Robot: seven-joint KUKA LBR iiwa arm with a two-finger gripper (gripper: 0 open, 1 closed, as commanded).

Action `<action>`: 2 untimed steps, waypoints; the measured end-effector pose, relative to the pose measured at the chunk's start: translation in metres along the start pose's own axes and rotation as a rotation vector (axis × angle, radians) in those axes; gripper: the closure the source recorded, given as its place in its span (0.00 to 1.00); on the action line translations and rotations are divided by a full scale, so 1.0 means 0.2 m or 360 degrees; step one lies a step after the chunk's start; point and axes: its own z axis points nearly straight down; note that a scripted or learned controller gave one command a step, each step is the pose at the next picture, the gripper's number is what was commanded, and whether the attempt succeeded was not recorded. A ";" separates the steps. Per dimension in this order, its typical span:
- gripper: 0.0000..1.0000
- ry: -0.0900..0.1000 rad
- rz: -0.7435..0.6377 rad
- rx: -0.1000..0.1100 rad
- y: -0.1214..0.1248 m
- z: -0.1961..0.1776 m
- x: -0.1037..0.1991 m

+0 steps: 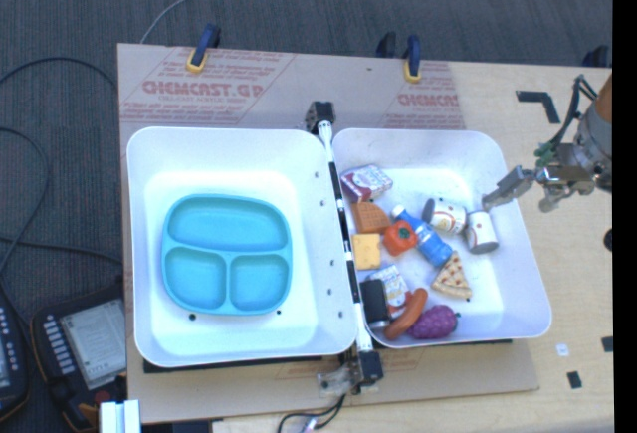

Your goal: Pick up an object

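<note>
Now the gripper hangs open and holds nothing, over the right bin's edge; just beside it lies 1 small white can; it looks light, hard and slippery; grab its round sides.

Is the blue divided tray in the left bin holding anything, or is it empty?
Empty. The blue tray lies flat in the left bin, and all three of its compartments show bare blue bottoms. The toy items sit in the right bin.

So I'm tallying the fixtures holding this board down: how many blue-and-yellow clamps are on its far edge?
2. One clamp grips the far edge above the left bin; the other clamp grips it above the right bin. More may sit out of sight.
</note>
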 end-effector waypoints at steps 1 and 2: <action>0.00 0.0003 0.0001 0.0004 -0.10 0.67 0.18; 0.00 -0.0009 0.0006 -0.0016 -0.21 0.86 0.40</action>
